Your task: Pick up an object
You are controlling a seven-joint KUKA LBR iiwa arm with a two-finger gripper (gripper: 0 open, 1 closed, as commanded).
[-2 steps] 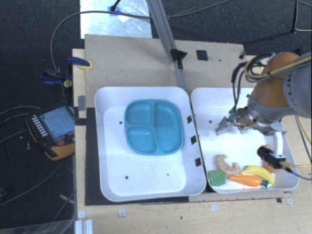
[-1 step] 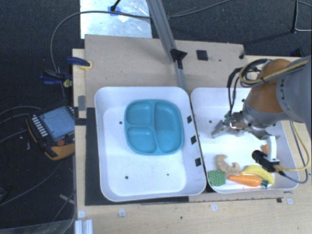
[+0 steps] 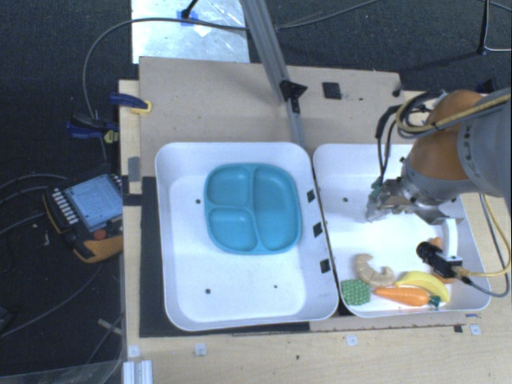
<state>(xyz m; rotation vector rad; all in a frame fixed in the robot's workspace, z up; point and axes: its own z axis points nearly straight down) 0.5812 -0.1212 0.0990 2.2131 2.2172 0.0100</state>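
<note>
Dark carpet surrounded the tabletop (image 3: 240, 94), a flat tan board carrying two shallow white bins side by side. Cables trailed over the carpet, and a handheld pendant with a blue screen (image 3: 88, 210) lay to the left of the board.

The left bin (image 3: 184, 294) was smooth white plastic with rounded corners. In it sat a blue plate (image 3: 253, 208), squarish with soft corners and moulded into three compartments.

The right bin (image 3: 344, 174) held the loose objects, all gathered along its near edge. A carrot (image 3: 402, 296), orange and tapered, lay with its long axis roughly left to right, tilting slightly down to the right, its narrower end toward the left. Just behind it lay a yellow banana (image 3: 424, 282), curved, its long axis running much the same way, with a dark tip at the right end. A tan, knobbly, curled piece (image 3: 372, 270) sat just to the left of the banana, and a small green textured square (image 3: 357, 293) lay at the bin's near left corner.

The grey arm with its orange band (image 3: 448, 146) reached in from the right over the right bin. The gripper (image 3: 382, 202) pointed left and down, above the bin's bare middle floor, apart from the objects. Nothing showed between its fingers; whether they were open or closed could not be made out.
</note>
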